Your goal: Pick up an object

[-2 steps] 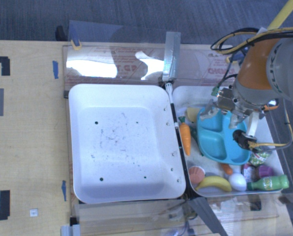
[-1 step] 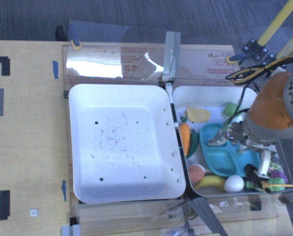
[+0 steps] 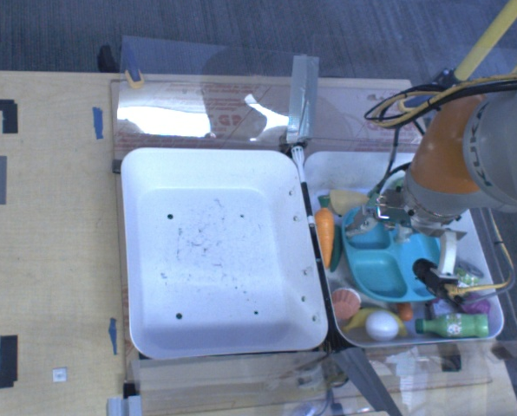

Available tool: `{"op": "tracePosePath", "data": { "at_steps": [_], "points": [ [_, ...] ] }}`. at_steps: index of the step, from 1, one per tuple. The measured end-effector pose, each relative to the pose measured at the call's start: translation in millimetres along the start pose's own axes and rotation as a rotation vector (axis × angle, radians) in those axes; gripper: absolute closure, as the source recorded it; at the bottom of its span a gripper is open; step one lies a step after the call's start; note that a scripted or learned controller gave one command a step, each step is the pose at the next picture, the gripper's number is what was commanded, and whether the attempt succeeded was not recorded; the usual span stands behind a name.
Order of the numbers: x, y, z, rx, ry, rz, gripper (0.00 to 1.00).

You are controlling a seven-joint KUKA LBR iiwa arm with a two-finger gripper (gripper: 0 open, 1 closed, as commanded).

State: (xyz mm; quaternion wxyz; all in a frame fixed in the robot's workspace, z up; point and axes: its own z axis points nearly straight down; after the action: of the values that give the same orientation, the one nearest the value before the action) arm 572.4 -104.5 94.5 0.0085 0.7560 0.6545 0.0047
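The right bin (image 3: 493,258) holds a pile of small things. An orange carrot (image 3: 326,237) lies along its left wall. Beside it sits a blue divided tray (image 3: 389,267). My gripper (image 3: 373,214) hangs low over the tray's upper left corner, close to a pale yellow-green piece (image 3: 345,200). The grey wrist and orange band rise behind it to the right. Whether anything is in the gripper is hidden by the wrist.
Along the right bin's front edge lie a pinkish ball (image 3: 345,301), a white egg (image 3: 382,325), a green bottle (image 3: 454,326) and a purple item (image 3: 476,305). The left bin (image 3: 154,180) stands beside it, past a shared divider.
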Motion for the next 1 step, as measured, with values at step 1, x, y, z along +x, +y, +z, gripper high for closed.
{"op": "tracePosePath", "data": {
  "at_steps": [1],
  "points": [
    [-3.8,3.8,-14.0,-0.015,-0.007,0.007,1.0]
  ]
}}
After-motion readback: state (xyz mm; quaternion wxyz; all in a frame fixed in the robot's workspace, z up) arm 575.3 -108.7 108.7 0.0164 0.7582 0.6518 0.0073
